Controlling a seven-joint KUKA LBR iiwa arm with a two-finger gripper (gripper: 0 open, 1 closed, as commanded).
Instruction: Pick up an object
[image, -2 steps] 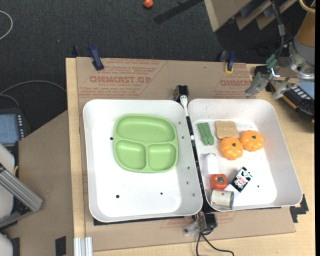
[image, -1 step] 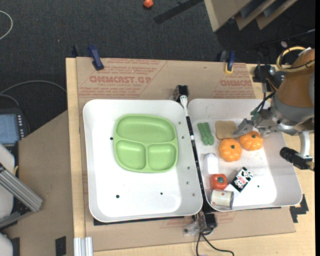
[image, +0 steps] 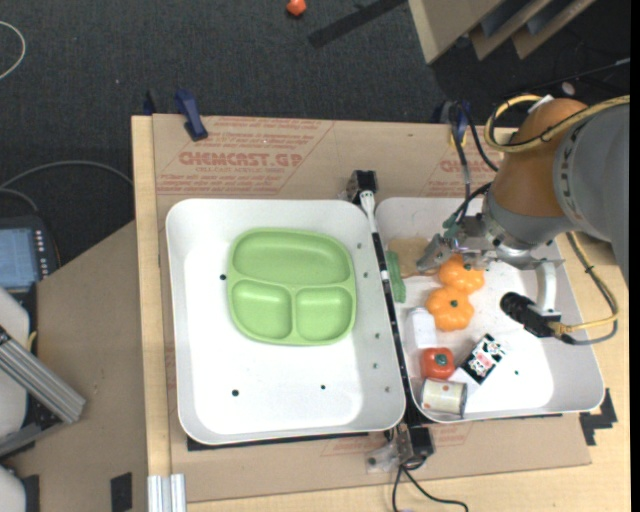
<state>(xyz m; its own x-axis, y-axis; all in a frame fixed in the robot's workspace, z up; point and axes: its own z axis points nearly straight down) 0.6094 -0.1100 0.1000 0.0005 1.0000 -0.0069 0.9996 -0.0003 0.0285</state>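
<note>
The right bin (image: 572, 372) holds two small orange pumpkin-shaped toys, one (image: 465, 277) just above the other (image: 450, 309). Below them lie a red round toy (image: 437, 362), a white cylinder (image: 444, 397) and a black-and-white box (image: 484, 360). My gripper (image: 446, 250) reaches down at the bin's upper middle, right against the top left of the upper orange toy. The wrist hides how the gripper meets the toy. A thin green piece (image: 396, 278) lies along the bin's left wall.
The left bin (image: 190, 330) carries a green three-compartment plate (image: 292, 285). The grey arm with its orange band (image: 540, 170) covers the right bin's upper right. A black part with a cable (image: 522, 311) hangs over the bin's right side.
</note>
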